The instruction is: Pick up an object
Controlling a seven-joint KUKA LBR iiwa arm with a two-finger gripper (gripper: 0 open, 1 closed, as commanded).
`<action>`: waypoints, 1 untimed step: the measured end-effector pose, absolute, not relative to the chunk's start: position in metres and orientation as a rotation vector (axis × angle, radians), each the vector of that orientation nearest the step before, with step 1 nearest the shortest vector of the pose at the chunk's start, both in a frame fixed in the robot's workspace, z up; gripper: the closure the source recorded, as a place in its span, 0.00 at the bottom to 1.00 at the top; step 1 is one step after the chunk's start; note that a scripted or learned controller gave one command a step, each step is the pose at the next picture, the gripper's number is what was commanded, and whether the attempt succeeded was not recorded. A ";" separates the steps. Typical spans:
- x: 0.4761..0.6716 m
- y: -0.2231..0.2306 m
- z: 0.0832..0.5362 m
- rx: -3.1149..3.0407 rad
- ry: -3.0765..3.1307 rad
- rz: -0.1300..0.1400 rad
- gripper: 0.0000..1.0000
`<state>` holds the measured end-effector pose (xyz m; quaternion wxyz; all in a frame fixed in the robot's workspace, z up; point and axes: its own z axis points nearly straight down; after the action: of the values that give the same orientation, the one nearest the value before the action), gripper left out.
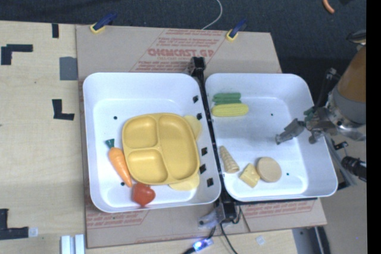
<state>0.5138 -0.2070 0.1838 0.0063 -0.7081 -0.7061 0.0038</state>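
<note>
Tool (296, 132), fingers spread and holding nothing, hovers near round cookie (269, 169).

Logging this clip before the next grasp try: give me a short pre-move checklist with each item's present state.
1. Hand inside the right white bin: ok.
2. Nothing between its fingers: ok, no object seen there.
3. Fingers open for a grasp: cannot tell.
4. Nearest target, the round tan disc, lying free: ok, with the pale yellow wedge close beside it.
5. Yellow corn cob and green piece away from the hand: ok.
6. Height of hand above the bin floor: cannot tell.
</note>
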 end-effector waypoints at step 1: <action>0.517 -0.207 0.190 -2.219 -2.221 0.002 0.00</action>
<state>0.5171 -0.2068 0.1902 0.0008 -0.7068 -0.7074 0.0006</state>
